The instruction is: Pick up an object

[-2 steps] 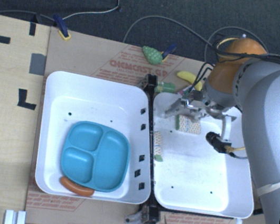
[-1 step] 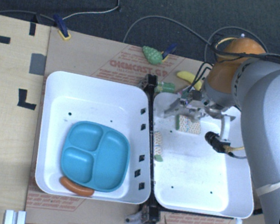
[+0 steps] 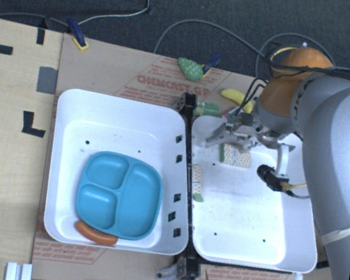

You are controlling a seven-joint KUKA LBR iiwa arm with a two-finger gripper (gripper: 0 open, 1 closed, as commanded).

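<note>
end effector point(image 3: 232, 141) just above patterned pkt point(image 3: 235, 157).

Left bin point(image 3: 66, 150): divided plate point(image 3: 119, 194), sausage point(image 3: 96, 233) against its near edge. Right bin point(image 3: 289, 250): gripper point(image 3: 233, 134) over patterned block point(image 3: 236, 156) at far end; packet point(image 3: 196, 179) along left wall.

Bins point(image 3: 66, 150): white plastic, smooth, slightly glossy. Divided plate point(image 3: 118, 194): blue plastic, satin sheen. Bench sheet point(image 3: 152, 81): brown cardboard, matt. Arm point(image 3: 339, 158): grey, smooth, semi-gloss.
</note>
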